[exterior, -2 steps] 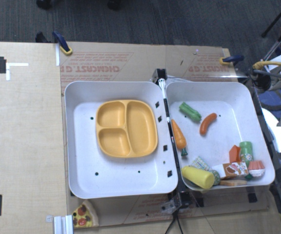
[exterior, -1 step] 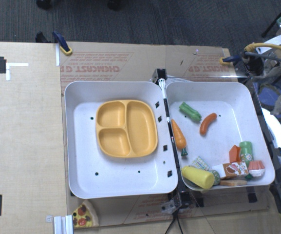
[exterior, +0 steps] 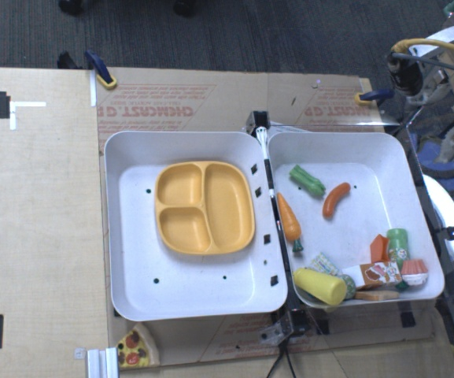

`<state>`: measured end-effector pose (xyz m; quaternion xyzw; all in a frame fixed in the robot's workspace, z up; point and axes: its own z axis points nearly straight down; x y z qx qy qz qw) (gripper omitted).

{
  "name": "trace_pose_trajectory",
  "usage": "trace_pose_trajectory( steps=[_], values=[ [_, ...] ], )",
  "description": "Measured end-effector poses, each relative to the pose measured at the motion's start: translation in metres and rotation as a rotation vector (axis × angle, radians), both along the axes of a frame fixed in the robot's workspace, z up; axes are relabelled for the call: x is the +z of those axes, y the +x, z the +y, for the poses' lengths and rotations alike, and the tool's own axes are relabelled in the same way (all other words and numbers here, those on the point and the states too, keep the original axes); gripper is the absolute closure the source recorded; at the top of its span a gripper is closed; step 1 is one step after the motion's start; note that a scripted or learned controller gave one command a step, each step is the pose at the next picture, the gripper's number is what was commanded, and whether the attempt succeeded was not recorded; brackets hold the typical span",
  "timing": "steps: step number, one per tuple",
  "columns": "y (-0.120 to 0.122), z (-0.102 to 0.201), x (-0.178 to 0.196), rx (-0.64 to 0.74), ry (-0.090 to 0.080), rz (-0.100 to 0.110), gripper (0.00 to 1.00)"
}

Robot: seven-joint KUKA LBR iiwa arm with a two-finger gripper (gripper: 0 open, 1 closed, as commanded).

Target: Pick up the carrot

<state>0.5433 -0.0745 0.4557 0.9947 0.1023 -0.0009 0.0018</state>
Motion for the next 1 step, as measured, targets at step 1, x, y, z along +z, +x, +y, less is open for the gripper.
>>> trace_pose_trajectory(
  steps=[1],
  values=[
    [0.0352, -0.0047, -0.0017, -0.004, 0.001, 0.003, 0.0]
  ],
)
